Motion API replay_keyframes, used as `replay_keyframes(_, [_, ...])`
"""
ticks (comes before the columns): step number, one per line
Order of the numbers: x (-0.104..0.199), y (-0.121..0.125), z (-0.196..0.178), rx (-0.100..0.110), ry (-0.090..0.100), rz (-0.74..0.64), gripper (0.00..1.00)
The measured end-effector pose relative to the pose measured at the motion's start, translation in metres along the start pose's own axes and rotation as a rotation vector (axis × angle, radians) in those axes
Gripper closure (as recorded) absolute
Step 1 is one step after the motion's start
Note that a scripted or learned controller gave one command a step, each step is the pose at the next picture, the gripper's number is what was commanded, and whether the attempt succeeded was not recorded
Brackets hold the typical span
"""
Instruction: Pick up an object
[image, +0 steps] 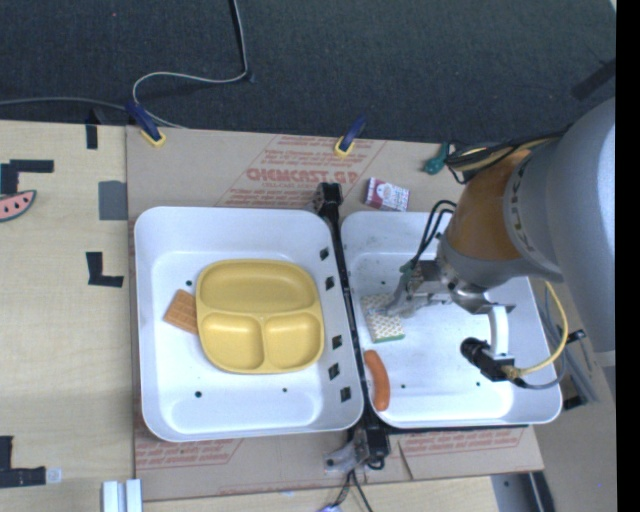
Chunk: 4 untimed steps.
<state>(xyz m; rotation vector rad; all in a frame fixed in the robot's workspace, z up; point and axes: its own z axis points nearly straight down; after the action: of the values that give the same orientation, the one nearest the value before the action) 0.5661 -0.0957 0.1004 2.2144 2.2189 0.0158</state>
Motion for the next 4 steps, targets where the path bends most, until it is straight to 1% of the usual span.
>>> replay_keyframes(1, [0.0,-0.001,0.001,0.004,0.001,0.0,0.0])
replay_keyframes(2, [-0.015,0.08,0.015,0.008,-0.005,-0.001,0.0])
replay_keyframes(3, [-0.015,0.08,0.005,0.009,-0.008,-0.002,1.0])
replay_keyframes(4, [-0.015,0.08,0.006,0.009,-0.008,-0.002,0.0])
